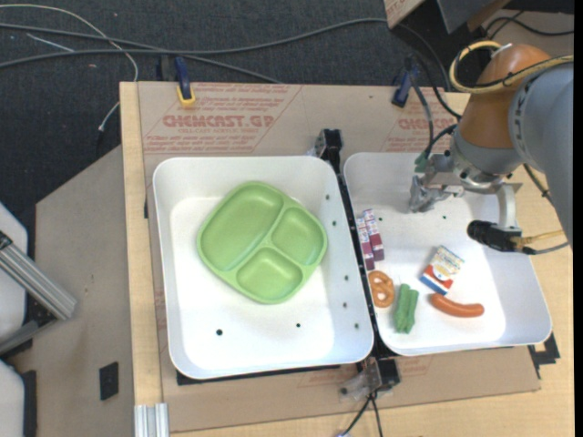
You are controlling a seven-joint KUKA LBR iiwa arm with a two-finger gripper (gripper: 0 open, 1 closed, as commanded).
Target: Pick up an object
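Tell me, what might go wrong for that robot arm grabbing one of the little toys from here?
The pretzel, green toy and sausage lie close together near the right bin's front rim, so the hand might nudge a neighbour or close on two at once. The purple packet sits tight against the bin's left wall, leaving little room beside it. The small carton lies tilted and could slip.

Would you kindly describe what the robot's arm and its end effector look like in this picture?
The arm is a thick, rounded grey tube with a glossy orange band above the wrist. A yellowish cable loops beside the band, and dark cables run down towards the wrist. The end effector is a compact metallic grey block with small green details, and a black part juts out beside it.
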